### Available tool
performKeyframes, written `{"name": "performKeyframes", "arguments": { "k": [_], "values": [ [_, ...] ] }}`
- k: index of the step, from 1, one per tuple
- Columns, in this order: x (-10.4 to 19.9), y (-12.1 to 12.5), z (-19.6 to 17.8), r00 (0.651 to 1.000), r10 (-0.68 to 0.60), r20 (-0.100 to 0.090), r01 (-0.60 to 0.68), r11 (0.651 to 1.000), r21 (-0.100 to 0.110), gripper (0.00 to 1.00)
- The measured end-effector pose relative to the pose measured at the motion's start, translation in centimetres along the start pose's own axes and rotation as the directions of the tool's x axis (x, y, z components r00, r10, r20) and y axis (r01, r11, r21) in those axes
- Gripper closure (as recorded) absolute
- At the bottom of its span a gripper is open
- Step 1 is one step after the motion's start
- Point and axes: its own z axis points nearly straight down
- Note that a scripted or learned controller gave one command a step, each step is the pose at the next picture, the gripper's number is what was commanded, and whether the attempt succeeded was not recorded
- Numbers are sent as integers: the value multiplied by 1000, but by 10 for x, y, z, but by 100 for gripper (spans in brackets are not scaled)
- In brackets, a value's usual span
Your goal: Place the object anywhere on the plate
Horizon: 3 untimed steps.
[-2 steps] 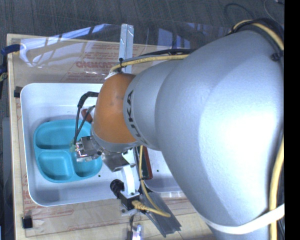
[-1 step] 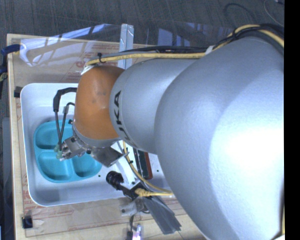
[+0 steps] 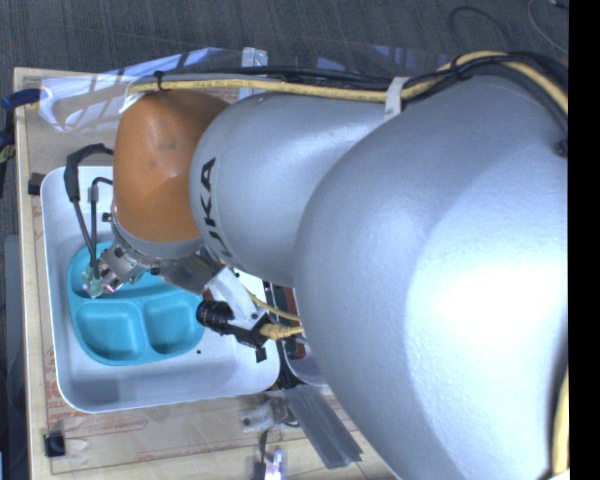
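blue sectioned plate (image 3: 140, 330) flat in the left white bin (image 3: 110, 393), partly under the arm

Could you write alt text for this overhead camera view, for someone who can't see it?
A large grey robot arm with an orange band reaches from the right, its gripper low over a blue divided plate in the left white bin.

End effector (image 3: 102, 278) over blue plate (image 3: 140, 328)
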Motion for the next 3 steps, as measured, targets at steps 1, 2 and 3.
{"name": "performKeyframes", "arguments": {
  "k": [1,2,3],
  "values": [
    [21,-16,57,978,-207,-2,207,978,5,100],
    [-7,-46,52,905,-425,-3,425,905,3,100],
    [15,-25,103,982,-191,5,191,982,-8,100]
  ]
}}
